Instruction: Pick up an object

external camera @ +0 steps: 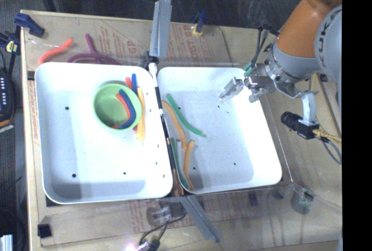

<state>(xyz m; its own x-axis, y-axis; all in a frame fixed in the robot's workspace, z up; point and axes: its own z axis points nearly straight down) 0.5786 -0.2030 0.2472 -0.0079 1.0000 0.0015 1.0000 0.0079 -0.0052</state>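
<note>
The pincer (pixel 239 86) hangs over the upper right of the right bin (pixel 232 177), fingers apart and clamped on nothing. Candidate objects — the green strip (pixel 185 119) and orange strips (pixel 187 151) — lie well apart from it along that bin's left side. Move toward frame left, align the fingers across one strip, descend squarely — avoid the bin wall.

You have open floor across the middle and right of the right bin (pixel 256 168), with the gripper (pixel 239 87) above its far right part. Green and orange strips (pixel 185 131) crowd its left side, and the green bowl (pixel 116 106) blocks the left bin's (pixel 64 174) upper middle.
</note>
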